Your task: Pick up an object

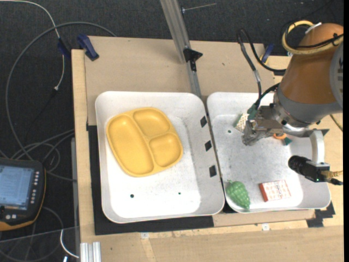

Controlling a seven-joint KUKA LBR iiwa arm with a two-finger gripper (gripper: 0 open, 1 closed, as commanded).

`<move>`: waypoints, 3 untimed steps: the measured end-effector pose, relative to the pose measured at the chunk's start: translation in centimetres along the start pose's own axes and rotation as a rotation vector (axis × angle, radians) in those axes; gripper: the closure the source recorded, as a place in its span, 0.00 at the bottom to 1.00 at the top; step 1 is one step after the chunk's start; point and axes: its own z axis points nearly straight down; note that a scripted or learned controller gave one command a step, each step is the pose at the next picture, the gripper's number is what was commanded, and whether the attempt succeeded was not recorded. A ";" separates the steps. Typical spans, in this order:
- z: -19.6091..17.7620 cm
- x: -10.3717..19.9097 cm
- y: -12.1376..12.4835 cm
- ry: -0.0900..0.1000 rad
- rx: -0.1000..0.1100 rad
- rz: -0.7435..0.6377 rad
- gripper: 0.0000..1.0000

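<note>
My gripper [249, 137] reaches down into the right bin [240, 162], over its upper middle, with the orange-banded arm above it at the right. A small pale object [241, 121] lies just left of the gripper by the bin's upper part. A bit of orange [280, 137] peeks out from under the wrist. A green bumpy object [238, 194] rests in the bin's front left corner. A red and white box [274, 190] lies at the front right.
The left bin [158, 198] holds a yellow divided plate [143, 141]. A metal pole [180, 31] slants up between the bins at the back. Cables and a black part [305, 168] hang off the arm over the right bin's right side.
</note>
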 end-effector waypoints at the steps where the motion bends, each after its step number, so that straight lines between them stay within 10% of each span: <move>1: -0.7 4.8 2.4 0.000 -0.002 0.000 1.00; 3: 1.0 13.7 7.3 0.000 -0.001 0.001 1.00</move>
